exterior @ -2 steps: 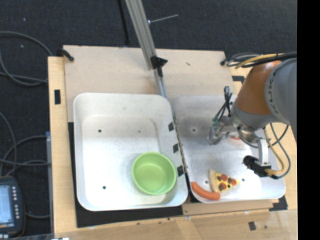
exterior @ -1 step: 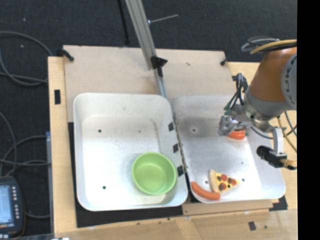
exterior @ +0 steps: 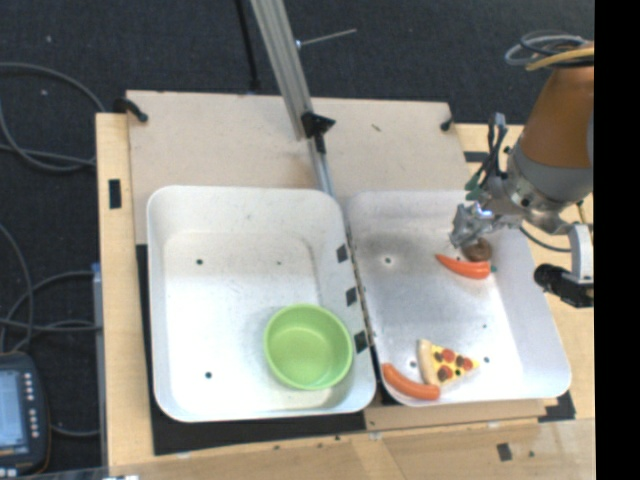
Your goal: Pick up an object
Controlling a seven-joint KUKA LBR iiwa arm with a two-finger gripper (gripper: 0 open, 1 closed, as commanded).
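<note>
- The gripper (exterior: pixel 472 236) hangs low over the right bin (exterior: pixel 520 353), just above an orange carrot-like piece (exterior: pixel 463 265).
- A pizza slice toy (exterior: pixel 443 362) and an orange sausage-like piece (exterior: pixel 410 384) lie near that bin's front edge.
- A green bowl (exterior: pixel 308 345) sits in the left bin (exterior: pixel 200 268).

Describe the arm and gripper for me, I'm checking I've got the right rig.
The arm is a rounded grey body with a broad orange band above the wrist. Thin cables loop at its top and run along its side. The gripper is small, metallic grey.

overhead slant view of both bins (exterior: pixel 160 208)
</note>
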